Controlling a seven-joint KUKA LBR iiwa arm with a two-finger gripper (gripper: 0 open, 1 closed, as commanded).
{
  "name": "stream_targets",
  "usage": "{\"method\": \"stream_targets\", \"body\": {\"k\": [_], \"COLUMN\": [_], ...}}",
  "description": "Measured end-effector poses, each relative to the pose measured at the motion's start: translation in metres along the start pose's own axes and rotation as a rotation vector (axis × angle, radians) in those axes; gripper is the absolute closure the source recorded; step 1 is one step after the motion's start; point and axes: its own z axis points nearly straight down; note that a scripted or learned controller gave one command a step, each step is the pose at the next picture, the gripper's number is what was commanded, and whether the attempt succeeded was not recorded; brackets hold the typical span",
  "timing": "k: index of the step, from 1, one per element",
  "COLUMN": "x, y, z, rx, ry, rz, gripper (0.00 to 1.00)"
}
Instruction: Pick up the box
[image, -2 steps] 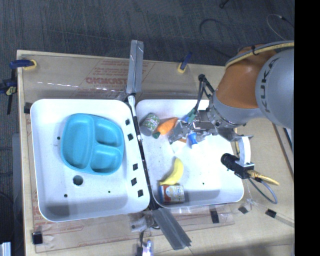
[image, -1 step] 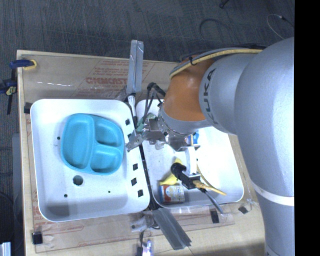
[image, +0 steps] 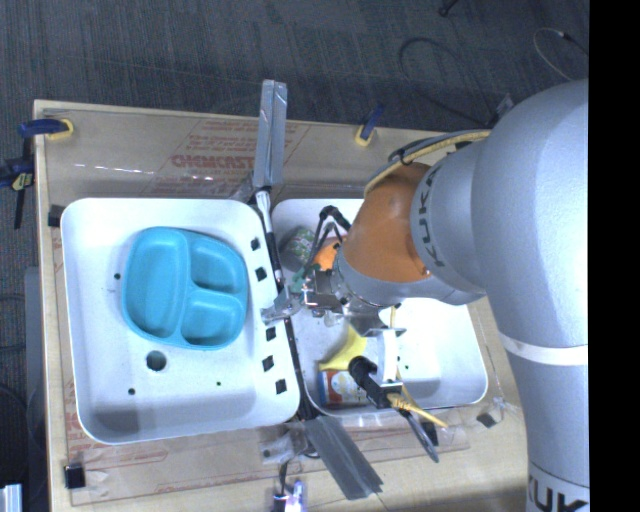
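**Box low in right bin, gripper up by the divider**

Materials/shapes:
- Both bins are shallow glossy white plastic with rounded corners, side by side and touching along the middle.
- Bench (image: 150, 140) is a pale brown board with faded red print.
- Tray (image: 185, 285) is smooth sky-blue plastic, a rounded blob shape with three compartments.
- Box (image: 336, 386) is a small printed carton, red, blue and white.

Contents:
- Left bin (image: 100, 400): the tray sits in the upper-left half. A small dark round spot (image: 155, 360) lies just beside the tray's lower edge.
- Right bin (image: 450, 345): the box lies against the wall nearest the camera, at the left end. A yellow item (image: 347, 350) is just above it, touching or nearly so. A greenish item (image: 300, 243) and a small orange item (image: 325, 257) sit in the upper-left corner.

Arm:
- Gripper (image: 318, 293) is over the right bin's left side, close to the divider. It is between the greenish item and the yellow one, apart from the box.

Hard to read:
- Whether the gripper is spread or closed: can't tell, the wrist covers it.
- The arm hides the bin's middle and upper right.
- Box's right end is covered by robot hardware.
- Dark spot: hole or object, can't tell.
- Greenish and orange items are too small to identify.
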Motion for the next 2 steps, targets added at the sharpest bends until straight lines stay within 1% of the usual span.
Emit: {"method": "stream_targets", "body": {"k": [1, 2], "x": [-0.012, -0.012], "y": [0.023, 0.064], "z": [0.008, 0.012], "rx": [0.059, 0.106], "ry": [0.032, 0.043], "rz": [0.007, 0.003], "gripper": [0.00, 0.00]}}
